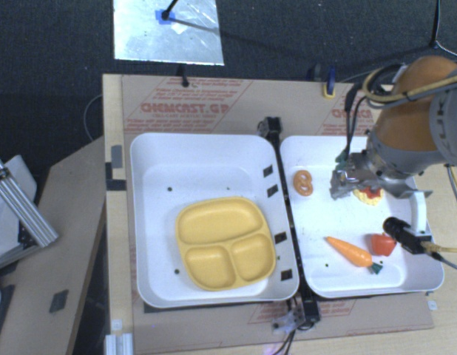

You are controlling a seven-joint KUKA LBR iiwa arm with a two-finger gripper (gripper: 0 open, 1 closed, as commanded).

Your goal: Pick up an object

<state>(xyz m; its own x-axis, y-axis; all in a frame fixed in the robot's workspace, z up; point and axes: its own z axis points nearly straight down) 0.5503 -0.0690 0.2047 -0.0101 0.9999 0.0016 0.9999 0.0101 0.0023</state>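
Mid-reach: end effector (pixel 347 185) low in the right bin (pixel 317 272), beside a yellow-red toy (pixel 370 195). Can't tell its opening, too blurry. Next needs a clean close, then lift.

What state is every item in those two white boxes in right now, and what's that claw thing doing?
Yellow tray: lies flat in the left bin, its three compartments facing up.
Pretzel: lies flat in the right bin, apart from the rest.
Carrot: lies on its side.
Red piece: rests beside the carrot.
Yellow and red item: partly hidden under the claw.
Claw: low over the right bin.
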